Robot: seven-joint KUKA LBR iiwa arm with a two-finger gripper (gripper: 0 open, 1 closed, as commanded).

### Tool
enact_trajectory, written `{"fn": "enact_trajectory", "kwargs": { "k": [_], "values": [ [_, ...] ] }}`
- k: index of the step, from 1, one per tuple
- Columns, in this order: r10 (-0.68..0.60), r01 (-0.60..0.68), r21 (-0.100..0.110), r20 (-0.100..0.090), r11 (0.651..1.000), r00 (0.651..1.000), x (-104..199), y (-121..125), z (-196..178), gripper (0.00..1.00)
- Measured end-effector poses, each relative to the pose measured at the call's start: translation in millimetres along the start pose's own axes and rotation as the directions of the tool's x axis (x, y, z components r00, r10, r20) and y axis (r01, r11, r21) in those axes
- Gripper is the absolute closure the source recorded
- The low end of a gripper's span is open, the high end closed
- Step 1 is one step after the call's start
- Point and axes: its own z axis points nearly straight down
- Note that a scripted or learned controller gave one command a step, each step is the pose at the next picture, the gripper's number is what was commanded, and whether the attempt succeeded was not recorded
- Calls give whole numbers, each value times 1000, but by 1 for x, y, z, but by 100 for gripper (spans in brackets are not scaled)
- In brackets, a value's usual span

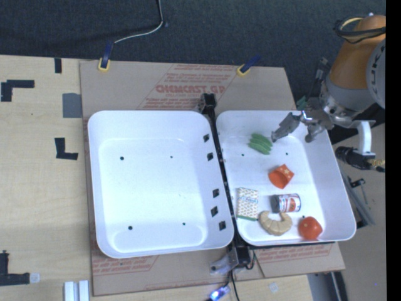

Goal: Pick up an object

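A: Where do we have room to move? We see the arm (354,55) coming in from the right, with the gripper (293,128) hanging over the far right part of the right bin (338,187). Its two fingers are spread apart, one toward the green thing and one nearer the bin's right wall, and nothing sits between them.

B: We agree. The far half of that bin is mostly bare white floor, so the open room lies between the gripper and the divider where the two bins meet. The near edge is crowded.

A: What do we count in there? The green vegetable (260,143) lies just beside the left finger, apart from it as far as we can tell. Nearer us sits an orange-red piece (281,175), on its own in the middle.

B: Then along the near rim we have a small patterned packet (247,202) close to the divider, a small can (287,203) lying on its side just right of it, a tan curved pastry (275,223) touching or nearly touching the can, and a red tomato (310,228) near the corner.

A: And the left bin (100,168)? We see only white floor and a few dark dots. Both bins rest on a cardboard sheet (182,86) over the wooden bench (37,187).
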Motion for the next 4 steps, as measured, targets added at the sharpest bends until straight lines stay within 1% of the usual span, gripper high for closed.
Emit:
{"fn": "enact_trajectory", "kwargs": {
  "k": [1, 2, 3, 4],
  "values": [
    [-5, 5, -33, 8, 999, 1000, 11, 45, -130, 0],
    [-3, 3, -13, 5, 1000, 1000, 14, 44, 120, 0],
    [-4, 5, -19, 5, 1000, 1000, 15, 47, 101, 100],
    [-4, 4, -17, 3, 1000, 1000, 58, 7, 57, 100]
  ]
}}
